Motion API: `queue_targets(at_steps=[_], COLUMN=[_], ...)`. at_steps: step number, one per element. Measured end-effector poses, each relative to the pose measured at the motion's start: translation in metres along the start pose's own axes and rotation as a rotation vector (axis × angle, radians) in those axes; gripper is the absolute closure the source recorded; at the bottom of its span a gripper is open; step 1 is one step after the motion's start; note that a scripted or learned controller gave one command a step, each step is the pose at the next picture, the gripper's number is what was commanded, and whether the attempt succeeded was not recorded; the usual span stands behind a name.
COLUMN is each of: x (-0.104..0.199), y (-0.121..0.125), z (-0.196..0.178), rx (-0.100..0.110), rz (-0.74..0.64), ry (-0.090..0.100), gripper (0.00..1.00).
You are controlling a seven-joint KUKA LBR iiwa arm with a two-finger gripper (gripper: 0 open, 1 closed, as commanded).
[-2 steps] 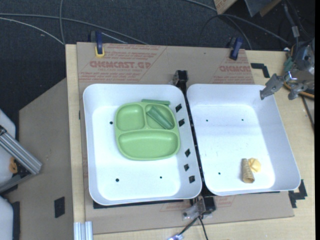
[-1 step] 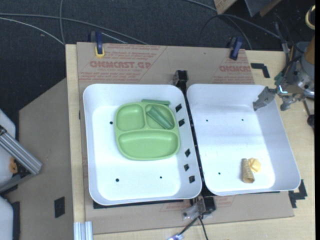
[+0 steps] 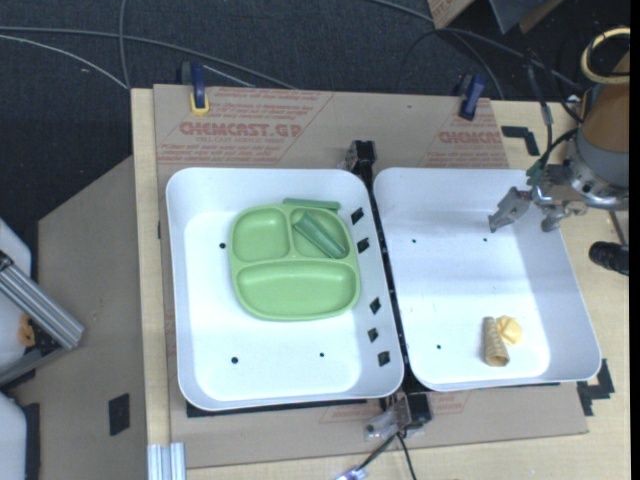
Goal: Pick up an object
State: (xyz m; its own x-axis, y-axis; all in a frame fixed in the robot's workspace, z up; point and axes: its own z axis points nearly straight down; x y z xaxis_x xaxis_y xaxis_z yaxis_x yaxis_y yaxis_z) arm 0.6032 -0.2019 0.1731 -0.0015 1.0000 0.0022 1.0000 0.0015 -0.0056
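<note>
A small tan and yellow object lies near the front of the right bin. In the left bin rests a green divided plate, and a darker green piece lies in its upper right compartment. My gripper hovers over the far right corner of the right bin, well behind the tan object. Its fingers are spread open with nothing between them.
The two bins meet along a black clipped seam. Blue clamps hold the cardboard base at its far edge. Cables run over the dark floor behind the bench, and a metal rail lies at the left.
</note>
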Motion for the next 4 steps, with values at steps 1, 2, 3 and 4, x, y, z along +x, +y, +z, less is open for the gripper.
queue_targets(at_steps=[1, 2, 3, 4], x=[0.005, 0.004, -0.005, -0.002], y=[-0.009, -0.007, -0.006, -0.011], z=[0.048, 0.033, -0.027, -0.090], rx=[0.001, -0.007, -0.013, -0.014], rz=[0.001, 0.000, 0.002, 0.001], ry=[0.001, -0.002, -0.005, -0.005], gripper=[0.00, 1.00, 1.00, 1.00])
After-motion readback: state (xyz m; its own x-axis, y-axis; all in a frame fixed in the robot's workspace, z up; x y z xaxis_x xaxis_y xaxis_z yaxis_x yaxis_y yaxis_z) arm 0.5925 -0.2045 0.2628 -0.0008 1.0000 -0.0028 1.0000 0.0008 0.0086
